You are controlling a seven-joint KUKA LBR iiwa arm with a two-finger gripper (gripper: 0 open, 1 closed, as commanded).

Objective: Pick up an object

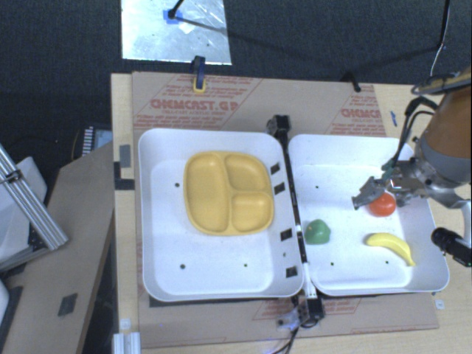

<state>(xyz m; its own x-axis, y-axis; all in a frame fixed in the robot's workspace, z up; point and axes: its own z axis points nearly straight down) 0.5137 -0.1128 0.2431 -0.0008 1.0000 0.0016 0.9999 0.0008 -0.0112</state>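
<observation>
We judge this to be the approach step: the claw (371, 195) hangs low in the right bin (346, 279), with the red tomato-like object (383, 206) touching or just beneath its tips. Its spread is unclear to us, as is any grip on the object. Next, the tips must straddle the object; a banana (391, 245) lies just beyond, a green object (318, 231) nearby.

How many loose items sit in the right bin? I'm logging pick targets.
3: a green pepper-like piece near the left wall, a banana toward the front, a red tomato-like piece by the claw.

Bench (122, 220) bears cardboard (243, 98) under 2 bins (158, 220).
</observation>
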